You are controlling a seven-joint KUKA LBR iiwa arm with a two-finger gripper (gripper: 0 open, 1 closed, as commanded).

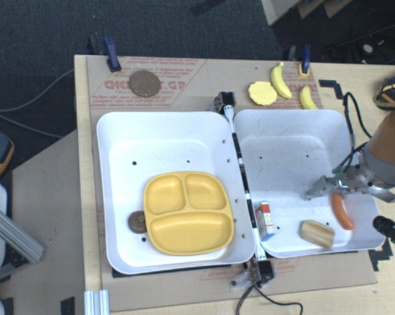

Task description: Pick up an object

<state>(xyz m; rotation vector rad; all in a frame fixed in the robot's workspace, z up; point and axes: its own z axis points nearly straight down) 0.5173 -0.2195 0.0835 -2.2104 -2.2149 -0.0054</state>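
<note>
Nearest, a tan wooden block point(316, 233) and a small red-and-white box point(265, 219) lie in the right white bin point(289, 136). Just beyond, an orange sausage-shaped toy point(342, 211) lies beside the gripper point(319, 189); whether its fingers are clenched, I cannot tell. Leftward, a yellow compartment plate point(186, 212) occupies the left white bin point(165, 136).

From my station the feed is evenly and brightly lit from overhead, with no hard glare. The two white bins point(184, 136) come close to washing out, so their rims read faintly. Shadows are soft and short: a thin one hugs the yellow plate point(187, 212), another sits just under the gripper point(322, 188). The gripper itself looks slightly smeared, while things farther from it are sharper. The dark floor point(53, 18) beyond the bench is dim and grainy.
</note>
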